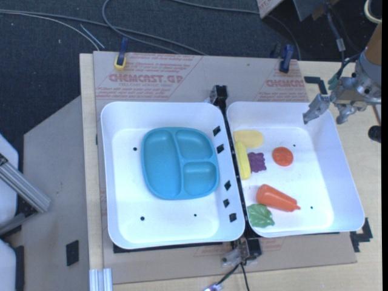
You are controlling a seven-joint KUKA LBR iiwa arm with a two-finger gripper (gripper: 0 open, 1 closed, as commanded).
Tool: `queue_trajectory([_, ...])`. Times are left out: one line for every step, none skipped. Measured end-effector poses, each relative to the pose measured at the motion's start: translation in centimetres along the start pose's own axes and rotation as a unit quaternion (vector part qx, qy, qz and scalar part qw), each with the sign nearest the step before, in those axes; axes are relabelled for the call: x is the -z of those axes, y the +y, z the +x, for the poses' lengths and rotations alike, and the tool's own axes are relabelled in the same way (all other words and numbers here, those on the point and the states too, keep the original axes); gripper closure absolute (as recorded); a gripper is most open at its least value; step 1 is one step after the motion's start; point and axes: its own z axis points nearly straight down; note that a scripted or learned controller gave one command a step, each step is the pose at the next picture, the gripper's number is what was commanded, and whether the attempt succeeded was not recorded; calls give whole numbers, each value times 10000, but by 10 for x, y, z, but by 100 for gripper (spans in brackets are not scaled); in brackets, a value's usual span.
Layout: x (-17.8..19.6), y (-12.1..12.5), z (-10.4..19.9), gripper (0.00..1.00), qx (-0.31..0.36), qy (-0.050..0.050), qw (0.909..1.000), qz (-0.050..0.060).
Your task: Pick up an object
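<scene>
In the right bin (339, 180) lie toy foods: a yellow banana (244, 152) along the left wall, a purple grape bunch (257, 162), a round orange fruit (282, 156), an orange carrot (277, 199) and a green leafy piece (260, 214). My gripper (330, 111) hangs above the bin's far right corner, up and to the right of the orange fruit. Its two grey fingers (315, 108) stand spread apart with nothing between them.
The left bin (115, 162) holds a blue divided plate (180, 162). A black divider with clips (225, 162) runs between the bins. Blue clamps (121, 58) hold the cardboard base at the back. Cables lie on the dark floor behind.
</scene>
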Motion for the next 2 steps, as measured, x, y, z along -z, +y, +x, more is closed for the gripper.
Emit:
queue_trajectory([9, 3, 1, 0, 18, -15, 10000, -71])
queue_trajectory([-54, 3, -1, 0, 17, -8, 10000, -41])
